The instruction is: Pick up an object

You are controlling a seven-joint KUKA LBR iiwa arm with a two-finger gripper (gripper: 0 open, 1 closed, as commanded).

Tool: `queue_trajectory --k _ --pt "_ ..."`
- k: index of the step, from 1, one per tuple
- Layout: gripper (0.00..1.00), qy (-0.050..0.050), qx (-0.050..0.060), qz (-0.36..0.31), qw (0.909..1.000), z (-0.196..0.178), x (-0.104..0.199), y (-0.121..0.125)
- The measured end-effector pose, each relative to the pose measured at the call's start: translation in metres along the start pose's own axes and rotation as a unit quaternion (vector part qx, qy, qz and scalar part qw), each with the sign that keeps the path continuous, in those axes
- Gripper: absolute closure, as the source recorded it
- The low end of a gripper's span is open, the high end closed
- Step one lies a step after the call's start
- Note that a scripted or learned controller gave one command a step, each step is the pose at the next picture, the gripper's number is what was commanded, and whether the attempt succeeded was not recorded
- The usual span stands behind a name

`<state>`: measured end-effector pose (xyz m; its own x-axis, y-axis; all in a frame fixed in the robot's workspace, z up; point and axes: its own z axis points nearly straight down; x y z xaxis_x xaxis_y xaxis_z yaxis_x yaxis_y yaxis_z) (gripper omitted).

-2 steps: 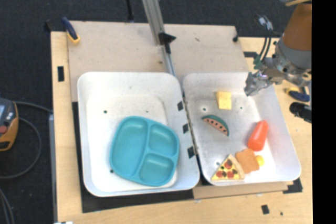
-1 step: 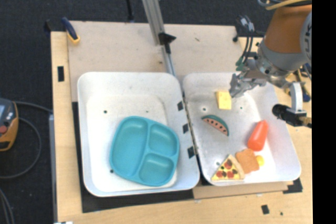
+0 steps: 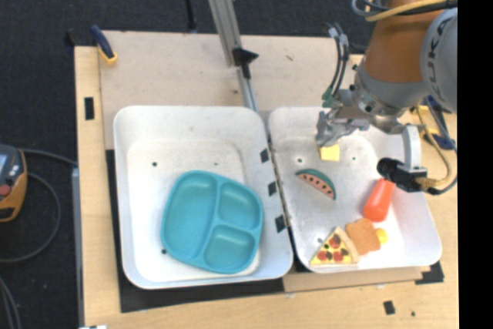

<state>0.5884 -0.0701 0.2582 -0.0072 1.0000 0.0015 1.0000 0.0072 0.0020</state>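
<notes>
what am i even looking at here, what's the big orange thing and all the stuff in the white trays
You are looking down at a slant from one fixed camera above a workbench. The big grey and orange thing on the right is a robot arm. At its lower end is its tool, the part meant for grasping things. It hangs just over a small yellow block.

Two shallow white bins sit side by side on the bench. The left bin holds a teal divided plate. The right bin holds toy food: the yellow block, a watermelon slice, an orange carrot-like piece, a pizza slice and a tan, bread-like piece beside it.

The arm's job is to pick up one object. From this angle I cannot tell whether it has hold of the block.
</notes>
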Motion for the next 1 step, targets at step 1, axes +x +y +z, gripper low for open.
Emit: queue_trajectory --k 1 --pt "1.0 0.0 0.001 0.0 1.0 -0.0006 0.0567 -0.0213"
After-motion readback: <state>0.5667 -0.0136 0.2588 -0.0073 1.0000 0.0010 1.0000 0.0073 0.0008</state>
